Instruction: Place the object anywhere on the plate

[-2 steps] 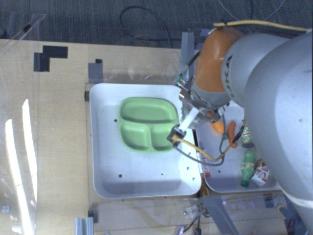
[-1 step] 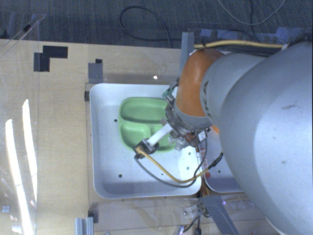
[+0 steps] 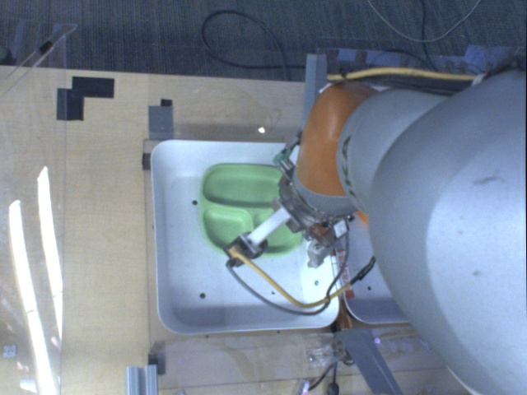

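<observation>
- The arm (image 3: pixel 445 220), grey with an orange band (image 3: pixel 321 146) above the wrist, reaches in from behind the gripper and bulks over everything on that side. It covers most of the right bin (image 3: pixel 370 311), of which a rim corner sits just below and behind the gripper.
- The left bin (image 3: pixel 177 286), shallow and white, spreads out ahead of the gripper and beneath it. Its bare floor runs well past the plate on the far side.
- The plate (image 3: pixel 235 188) is light green with rounded corners and raised ridges that split it into compartments, one wide section along the top and smaller ones below. It lies flat in the left bin, its near edge tucked under the wrist and the rest stretching away in front.
- The gripper (image 3: pixel 317 249) hangs low at the plate's near edge, partly over the bin floor beside it. Whether it is open or closed cannot be told from this angle, nor whether it carries anything.
- The object to be placed is hidden. It may lie under the wrist or in the covered right bin, and I cannot tell which.
- Judged from the pose, the placing step seems to be in hand. If the gripper has the object, the next move calls for a short shift forward over a compartment, then a gentle descent and release. If it has nothing, a fresh pick must come first.
</observation>
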`<state>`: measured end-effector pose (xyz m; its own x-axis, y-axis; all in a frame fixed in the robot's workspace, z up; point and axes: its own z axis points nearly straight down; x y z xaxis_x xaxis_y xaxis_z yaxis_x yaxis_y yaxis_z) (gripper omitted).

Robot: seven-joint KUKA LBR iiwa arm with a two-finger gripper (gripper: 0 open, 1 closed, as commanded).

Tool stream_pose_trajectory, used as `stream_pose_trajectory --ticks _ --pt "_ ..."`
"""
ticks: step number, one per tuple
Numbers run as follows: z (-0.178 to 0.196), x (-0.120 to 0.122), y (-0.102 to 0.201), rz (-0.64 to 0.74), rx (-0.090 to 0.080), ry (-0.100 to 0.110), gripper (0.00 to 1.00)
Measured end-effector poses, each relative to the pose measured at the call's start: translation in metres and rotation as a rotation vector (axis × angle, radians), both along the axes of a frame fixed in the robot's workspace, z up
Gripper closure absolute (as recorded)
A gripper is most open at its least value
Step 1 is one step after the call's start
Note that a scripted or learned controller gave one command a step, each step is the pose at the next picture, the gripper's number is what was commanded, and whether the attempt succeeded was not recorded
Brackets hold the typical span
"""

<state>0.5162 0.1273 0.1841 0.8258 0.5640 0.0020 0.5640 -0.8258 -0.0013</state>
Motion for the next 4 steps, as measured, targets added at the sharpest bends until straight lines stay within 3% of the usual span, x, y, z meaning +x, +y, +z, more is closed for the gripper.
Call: stream_pose_trajectory --ticks 1,2,3,4 --pt "0.003 0.049 -0.037 0.294 -0.001 -0.001 0.00" --pt "0.014 0.050 -0.037 0.296 0.000 -0.003 1.00" --pt "-0.076 -0.030 -0.010 0.248 -0.001 0.001 1.00" --pt "-0.095 -0.026 0.067 0.088 -0.001 -0.010 1.00"
